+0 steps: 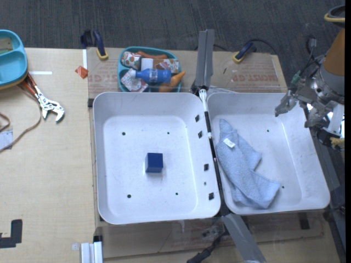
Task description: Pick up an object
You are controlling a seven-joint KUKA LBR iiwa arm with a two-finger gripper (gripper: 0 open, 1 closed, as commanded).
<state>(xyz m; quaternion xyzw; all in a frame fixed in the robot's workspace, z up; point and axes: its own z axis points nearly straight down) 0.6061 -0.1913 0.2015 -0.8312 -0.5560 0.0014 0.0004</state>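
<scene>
A small dark blue cube (pixel 154 162) rests near the middle of the left white bin (pixel 109 201). A crumpled light blue cloth (pixel 244 167) with a white tag lies in the left half of the right white bin (pixel 301 179). My gripper (pixel 296 113) hangs over the far right corner of the right bin, up and to the right of the cloth and apart from it. Its two fingers (pixel 281 107) are spread open with nothing between them.
Behind the left bin stands a blue bowl (pixel 149 70) full of small items. A grey post (pixel 204 59) rises between the bins at the back. A wrench (pixel 49 107) and a teal tray (pixel 11 56) lie on the wooden bench at left.
</scene>
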